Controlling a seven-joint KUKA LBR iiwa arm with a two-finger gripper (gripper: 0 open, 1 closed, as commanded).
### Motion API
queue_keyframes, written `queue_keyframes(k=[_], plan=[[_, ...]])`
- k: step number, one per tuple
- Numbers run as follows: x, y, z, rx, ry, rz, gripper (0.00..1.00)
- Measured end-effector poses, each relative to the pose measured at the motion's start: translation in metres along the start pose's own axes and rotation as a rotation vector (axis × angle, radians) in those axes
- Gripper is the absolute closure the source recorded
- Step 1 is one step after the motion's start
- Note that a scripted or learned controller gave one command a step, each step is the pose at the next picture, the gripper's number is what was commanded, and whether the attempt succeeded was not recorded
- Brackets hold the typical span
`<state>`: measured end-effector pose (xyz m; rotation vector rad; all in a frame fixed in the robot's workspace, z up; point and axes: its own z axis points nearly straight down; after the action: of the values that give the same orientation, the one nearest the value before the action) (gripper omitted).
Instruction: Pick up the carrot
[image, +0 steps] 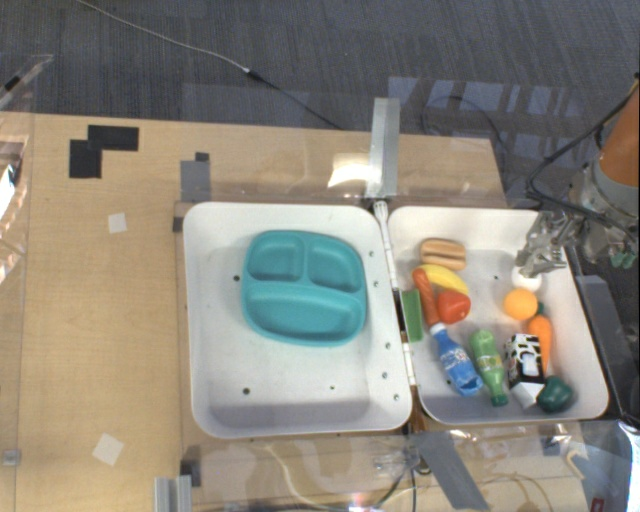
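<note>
The carrot (541, 341) is lying in the right bin (500, 225), toward its 4 o'clock side, close to the right wall, its long axis running roughly 12 to 6. At its 12 o'clock end an orange ball (521, 304) is sitting just beside it, perhaps touching; at its 9 o'clock flank a black-and-white carton (524, 357) is crowding it, and a dark green piece (555, 395) is resting at its 6 o'clock tip.

I am judging it to be a light, stiff plastic toy, smooth and likely slippery, tapering along its length. I am thinking the best hold is across the thicker middle, squeezing from 3 and 9 o'clock, though the carton is leaving little room on that side.

My gripper (541, 252) is hovering at the carrot's 12 o'clock, above the bin's upper right part, holding nothing; whether its jaws are parted I cannot tell from here.
</note>
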<state>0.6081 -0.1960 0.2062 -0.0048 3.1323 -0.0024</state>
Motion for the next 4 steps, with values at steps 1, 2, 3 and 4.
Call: queue_keyframes(k=[1,2,3,4], plan=[[0.042,0.003,0.115,0.003,-0.008,-0.117,0.0],[0.005,0.081,0.115,0.003,-0.009,0.004,0.0],[0.073,0.007,0.088,0.012,-0.033,-0.051,0.0],[0.03,0.029,0.115,0.0,-0.007,0.057,0.0]])
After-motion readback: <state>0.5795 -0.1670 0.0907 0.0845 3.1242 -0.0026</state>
